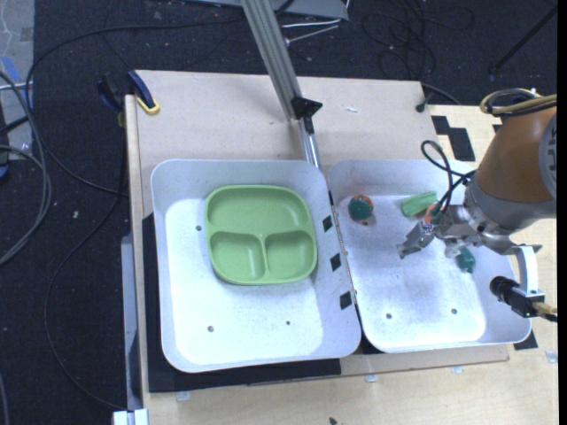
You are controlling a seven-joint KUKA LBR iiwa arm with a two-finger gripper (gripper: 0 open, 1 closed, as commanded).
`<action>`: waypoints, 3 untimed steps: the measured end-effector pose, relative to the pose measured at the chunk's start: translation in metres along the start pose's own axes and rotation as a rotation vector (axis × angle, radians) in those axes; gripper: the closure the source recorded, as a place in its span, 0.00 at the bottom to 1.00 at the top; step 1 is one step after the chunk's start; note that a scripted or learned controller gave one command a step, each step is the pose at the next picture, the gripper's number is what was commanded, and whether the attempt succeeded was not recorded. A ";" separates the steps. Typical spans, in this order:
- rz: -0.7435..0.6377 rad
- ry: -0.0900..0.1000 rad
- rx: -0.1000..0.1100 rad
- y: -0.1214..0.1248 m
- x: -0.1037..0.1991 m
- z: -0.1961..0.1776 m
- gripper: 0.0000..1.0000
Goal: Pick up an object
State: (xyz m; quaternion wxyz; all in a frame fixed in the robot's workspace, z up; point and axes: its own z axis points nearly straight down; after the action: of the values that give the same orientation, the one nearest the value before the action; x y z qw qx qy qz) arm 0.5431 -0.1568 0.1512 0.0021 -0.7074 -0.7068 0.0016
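Dark carpet strewn with black cables surrounds a pale wooden bench [221, 104], seen from above at a slant. Two shallow white bins sit side by side on it, edges overlapping at the centre. Left bin [248, 326]: contains a green divided plate [262, 235] with three compartments, lying flat in the upper half. Right bin [416, 308]: holds a small round object, green with red [361, 207], near its upper left, a flat green piece [415, 204] just right of it, and a small teal item [465, 258] further right, beside the arm's wrist. Arm [523, 162] enters from the right, orange band above grey wrist. Gripper [413, 244] hangs low over the right bin's middle, pointing left, apart from the round object. Nothing is seen between its tips. An aluminium post [270, 42] rises behind the bins.
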 end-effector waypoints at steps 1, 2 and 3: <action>0.000 0.000 0.000 -0.001 0.001 0.054 0.00; 0.001 -0.001 -0.005 0.001 0.000 0.040 1.00; -0.003 -0.002 -0.009 0.005 0.000 -0.002 1.00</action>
State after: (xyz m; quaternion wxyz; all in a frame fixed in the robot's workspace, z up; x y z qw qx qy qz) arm 0.5478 -0.1563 0.1536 -0.0017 -0.7064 -0.7078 -0.0009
